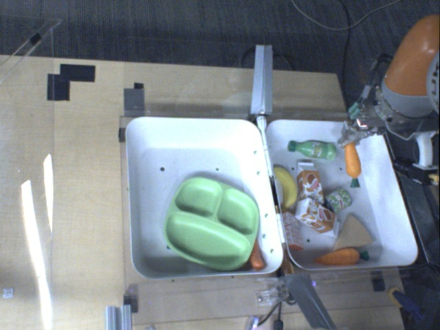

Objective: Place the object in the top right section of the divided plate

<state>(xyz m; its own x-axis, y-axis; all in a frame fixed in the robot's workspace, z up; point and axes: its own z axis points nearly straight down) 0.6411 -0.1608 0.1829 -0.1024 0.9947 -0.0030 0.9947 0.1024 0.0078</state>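
Pick-up stage, by the look of it, with nothing yet on the divided plate. Parked at the 1 o'clock corner of the right bin with the gripper touching or just above the upper end of a carrot, likely the object meant. Cannot tell whether clamped or released there, nor whether the carrot is lifted or merely lying on the bin floor under the tool. Just beside it, at 9 o'clock from the carrot, a green bottle; farther toward 8 o'clock, a banana; down at 6 o'clock of the bin, a second carrot. Over in the left bin, toward its 5 o'clock side, the plate, slightly turned, with the top right section at its 2 o'clock. Next, probably: confirm a firm hold, raise clear of the bottle and the wall between the bins, travel toward 8 o'clock across to the plate, then lower and let go inside that small section rather than the neighbouring one or the large lower one.
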